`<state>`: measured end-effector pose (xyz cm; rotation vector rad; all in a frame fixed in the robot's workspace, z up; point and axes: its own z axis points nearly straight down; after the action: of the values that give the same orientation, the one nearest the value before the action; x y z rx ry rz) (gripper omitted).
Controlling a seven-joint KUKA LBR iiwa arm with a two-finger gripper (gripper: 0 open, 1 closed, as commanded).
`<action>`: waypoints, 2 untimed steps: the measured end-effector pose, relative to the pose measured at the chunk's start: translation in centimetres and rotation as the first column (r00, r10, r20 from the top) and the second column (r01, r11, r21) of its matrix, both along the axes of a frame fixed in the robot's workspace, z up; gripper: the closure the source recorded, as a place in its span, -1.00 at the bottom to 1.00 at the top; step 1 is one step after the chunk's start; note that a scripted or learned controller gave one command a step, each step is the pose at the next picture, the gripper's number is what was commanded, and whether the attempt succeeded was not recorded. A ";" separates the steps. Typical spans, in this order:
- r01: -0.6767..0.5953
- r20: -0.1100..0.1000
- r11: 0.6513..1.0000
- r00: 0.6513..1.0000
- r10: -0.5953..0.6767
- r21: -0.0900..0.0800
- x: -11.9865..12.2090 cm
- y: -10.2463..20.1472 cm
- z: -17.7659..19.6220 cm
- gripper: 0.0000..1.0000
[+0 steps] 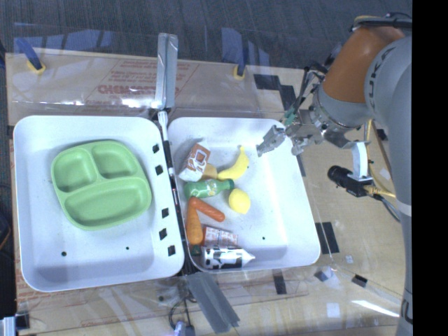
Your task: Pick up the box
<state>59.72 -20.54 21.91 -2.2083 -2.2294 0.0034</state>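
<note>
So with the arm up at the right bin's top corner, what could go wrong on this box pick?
1. The box leans against the banana and the green bottle, so a descent could catch those instead.
2. It sits near the divider wall, leaving little room for a finger on that side.
3. The end effector hangs by the bin's far rim and must cross over the banana to reach it.

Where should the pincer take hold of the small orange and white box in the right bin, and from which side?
Probably from above, closing across the box's narrow width at its upper end. It lies tilted against the bin's left wall, with the bottle and banana crowding its lower end.
</note>
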 end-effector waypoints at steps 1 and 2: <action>0.122 -0.001 0.992 0.992 -0.122 -0.001 -4.6 -0.3 -7.5 -1.00; 0.207 0.001 0.978 0.978 -0.207 0.001 -11.9 0.4 -12.8 -1.00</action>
<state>47.81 -20.10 9.13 -2.4284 -1.9872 0.0016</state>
